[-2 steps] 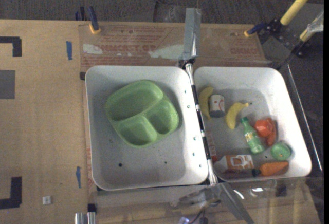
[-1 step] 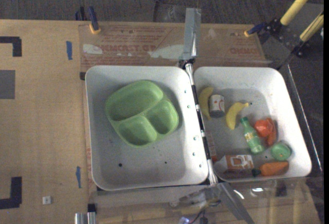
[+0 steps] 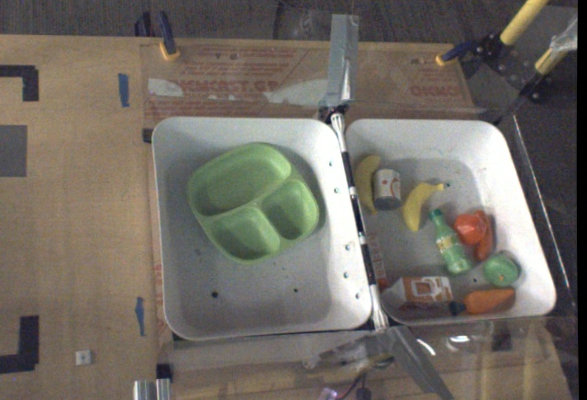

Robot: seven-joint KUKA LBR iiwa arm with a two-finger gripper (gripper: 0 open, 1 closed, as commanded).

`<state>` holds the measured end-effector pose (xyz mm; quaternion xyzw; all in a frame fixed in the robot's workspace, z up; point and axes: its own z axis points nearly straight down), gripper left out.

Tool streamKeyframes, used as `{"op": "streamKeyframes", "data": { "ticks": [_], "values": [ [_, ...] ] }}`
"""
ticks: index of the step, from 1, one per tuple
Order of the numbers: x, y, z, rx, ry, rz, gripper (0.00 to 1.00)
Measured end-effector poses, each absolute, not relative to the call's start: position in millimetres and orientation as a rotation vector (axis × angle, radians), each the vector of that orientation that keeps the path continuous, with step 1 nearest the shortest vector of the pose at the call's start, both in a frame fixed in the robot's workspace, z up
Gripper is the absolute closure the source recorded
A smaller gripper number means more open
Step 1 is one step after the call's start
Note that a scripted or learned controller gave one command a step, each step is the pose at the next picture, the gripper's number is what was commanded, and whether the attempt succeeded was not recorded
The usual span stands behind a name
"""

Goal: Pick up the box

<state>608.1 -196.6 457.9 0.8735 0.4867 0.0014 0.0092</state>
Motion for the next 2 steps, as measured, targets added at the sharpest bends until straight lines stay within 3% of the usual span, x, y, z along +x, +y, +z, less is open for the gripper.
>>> {"op": "streamKeyframes", "data": {
  "ticks": [1,2],
  "values": [
    [609.2,-195.3,469.2,2.721,1.522,0.006,1.00],
    [609.5,-194.4,468.9,2.721,1.524,0.006,0.00]
  ]
}}
